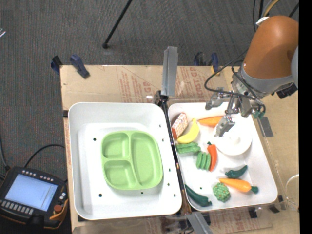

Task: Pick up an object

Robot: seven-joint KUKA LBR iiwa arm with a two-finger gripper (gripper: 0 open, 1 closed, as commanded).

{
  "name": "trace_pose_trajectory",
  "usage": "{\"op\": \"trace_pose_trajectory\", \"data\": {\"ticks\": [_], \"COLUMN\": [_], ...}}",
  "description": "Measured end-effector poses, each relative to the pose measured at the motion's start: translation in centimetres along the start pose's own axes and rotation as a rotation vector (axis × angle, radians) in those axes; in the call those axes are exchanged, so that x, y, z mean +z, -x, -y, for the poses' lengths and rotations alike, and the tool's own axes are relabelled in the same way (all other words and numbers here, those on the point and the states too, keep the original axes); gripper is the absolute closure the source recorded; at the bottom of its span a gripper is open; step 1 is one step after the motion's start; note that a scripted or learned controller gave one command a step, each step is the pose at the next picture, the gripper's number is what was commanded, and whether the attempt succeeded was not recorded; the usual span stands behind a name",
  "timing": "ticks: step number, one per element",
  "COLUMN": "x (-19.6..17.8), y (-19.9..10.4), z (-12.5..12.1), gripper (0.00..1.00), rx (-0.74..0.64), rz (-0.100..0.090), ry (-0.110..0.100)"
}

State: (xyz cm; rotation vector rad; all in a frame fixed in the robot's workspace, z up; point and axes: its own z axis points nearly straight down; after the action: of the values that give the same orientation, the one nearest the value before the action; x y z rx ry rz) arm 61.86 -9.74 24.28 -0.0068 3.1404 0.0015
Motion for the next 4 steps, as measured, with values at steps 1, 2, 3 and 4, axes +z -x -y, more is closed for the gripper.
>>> {"op": "trace_pose_trajectory", "data": {"ticks": [1, 2, 3, 4], "x": [14.8, 15.6, 14.6, -1.3], "y": [-6.8, -7.8, -7.7, -3.9], "z": [1.5, -0.6, -0.7, -5.0], "gripper": [0.0, 0.0, 1.0, 1.0], "rx": [0.096, 0.131, 0.124, 0.047], "rz": [-0.015, -0.003, -0.001, 0.015], "ry": [0.003, 0.001, 0.001, -0.001]}}
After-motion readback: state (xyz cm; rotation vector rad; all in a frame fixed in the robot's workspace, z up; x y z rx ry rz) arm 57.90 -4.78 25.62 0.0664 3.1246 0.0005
